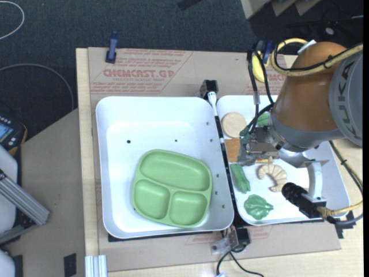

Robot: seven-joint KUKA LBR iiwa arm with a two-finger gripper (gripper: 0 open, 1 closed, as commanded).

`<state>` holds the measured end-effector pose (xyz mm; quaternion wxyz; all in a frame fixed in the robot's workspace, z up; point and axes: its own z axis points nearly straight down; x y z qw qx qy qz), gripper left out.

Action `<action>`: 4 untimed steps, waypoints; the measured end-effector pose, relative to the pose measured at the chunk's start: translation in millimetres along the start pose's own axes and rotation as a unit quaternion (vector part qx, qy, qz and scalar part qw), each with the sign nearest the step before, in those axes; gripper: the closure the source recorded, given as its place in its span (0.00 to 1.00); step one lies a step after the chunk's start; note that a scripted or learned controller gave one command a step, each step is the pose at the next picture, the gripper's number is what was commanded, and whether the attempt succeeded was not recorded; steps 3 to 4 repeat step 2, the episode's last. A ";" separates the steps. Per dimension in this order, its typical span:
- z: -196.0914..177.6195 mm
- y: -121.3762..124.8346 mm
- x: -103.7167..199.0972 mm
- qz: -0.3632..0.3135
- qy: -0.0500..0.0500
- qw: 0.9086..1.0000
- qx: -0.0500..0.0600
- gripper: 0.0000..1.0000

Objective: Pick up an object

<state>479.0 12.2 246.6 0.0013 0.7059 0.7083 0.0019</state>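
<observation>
In the left bin (109, 154) lies a light-green divided plate (172, 187), three compartments up, sitting toward the near right corner and clear of the arm. Across the divider, the right bin (340, 198) holds the small pieces: a round tan disc (233, 123) at the far left, a brown flat piece (232, 150) just below it, a long green pod-like piece (240, 178), a green leaf-shaped piece (257, 205) near the front rim, and a pale croissant-shaped piece (273, 174) just right of the pod. The gripper (257, 150) hangs low over the middle of this bin, between the disc and the croissant, with the grey and orange arm (314, 97) covering the bin's back half; whether its jaws are apart or together cannot be told from this angle, and nothing is seen held in them. The likeliest target, by nearness, is the croissant or the pod. These look like toy food: light, probably stiff plastic with smooth, rather slippery skins. The croissant is best taken across its thick middle, where the curved body gives two opposed sides; the pod across its narrow width. The thin leaf lies flat and would be hard to pinch.
</observation>
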 end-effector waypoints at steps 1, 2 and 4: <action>-6.5 0.5 23.7 0.000 0.000 1.000 0.001 1.00; -98.6 1.2 -35.7 0.004 -0.001 1.000 -0.002 1.00; -98.6 1.2 -35.7 0.004 -0.001 1.000 -0.002 1.00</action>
